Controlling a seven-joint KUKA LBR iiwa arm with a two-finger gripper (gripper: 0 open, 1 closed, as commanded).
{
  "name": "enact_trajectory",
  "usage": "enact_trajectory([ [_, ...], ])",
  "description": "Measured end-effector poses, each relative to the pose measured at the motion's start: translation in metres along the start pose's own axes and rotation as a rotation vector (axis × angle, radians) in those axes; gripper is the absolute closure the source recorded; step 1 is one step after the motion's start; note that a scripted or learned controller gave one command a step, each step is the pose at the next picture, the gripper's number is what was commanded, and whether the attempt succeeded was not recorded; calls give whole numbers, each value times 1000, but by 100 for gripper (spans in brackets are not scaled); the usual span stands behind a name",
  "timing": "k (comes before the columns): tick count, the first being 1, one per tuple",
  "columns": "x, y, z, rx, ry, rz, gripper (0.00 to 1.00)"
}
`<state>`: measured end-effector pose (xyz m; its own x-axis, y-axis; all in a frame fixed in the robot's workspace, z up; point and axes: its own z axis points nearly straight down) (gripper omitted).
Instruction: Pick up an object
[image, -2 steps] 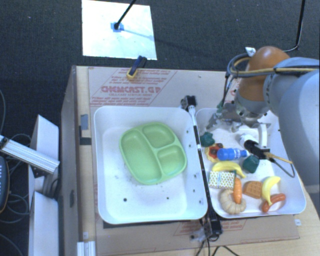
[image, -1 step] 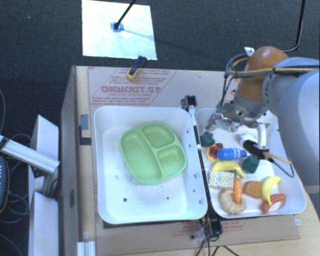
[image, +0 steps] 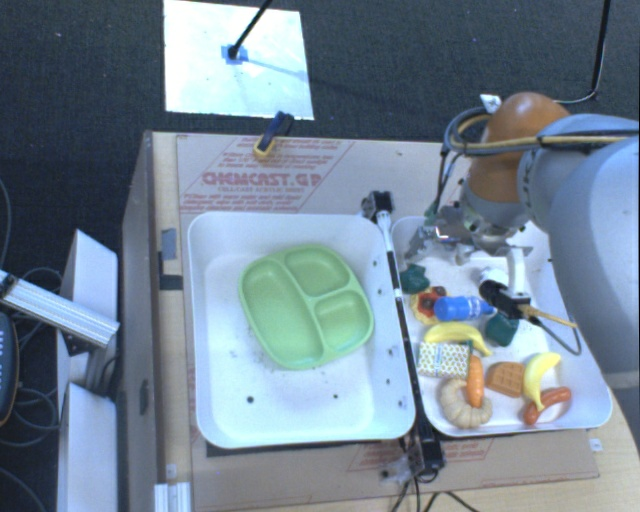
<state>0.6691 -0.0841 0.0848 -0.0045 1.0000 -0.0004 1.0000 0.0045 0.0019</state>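
Note:
My gripper (image: 436, 238) hangs over the far left corner of the right bin (image: 594, 398), below the orange wrist band. Just in front of it lies a dark green toy (image: 413, 275), apart from it as far as I can see. Further forward are a red and orange toy (image: 430, 303), a blue bottle (image: 462, 307), a yellow banana (image: 459, 333), a checkered packet (image: 443, 358), a carrot (image: 475, 380), a waffle (image: 507, 378), a tan bread ring (image: 460, 404), a second banana (image: 541, 374) and a sausage (image: 551, 403).
The left bin (image: 225, 400) holds a green divided plate (image: 305, 305). A black divider rail (image: 393, 290) runs between the two bins. A small teal piece (image: 503, 329) lies beside the blue bottle. The grey arm covers the right bin's far right side.

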Motion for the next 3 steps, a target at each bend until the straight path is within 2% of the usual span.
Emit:
enact_trajectory([
  [3,0,0,0,0,0,0,0],
])
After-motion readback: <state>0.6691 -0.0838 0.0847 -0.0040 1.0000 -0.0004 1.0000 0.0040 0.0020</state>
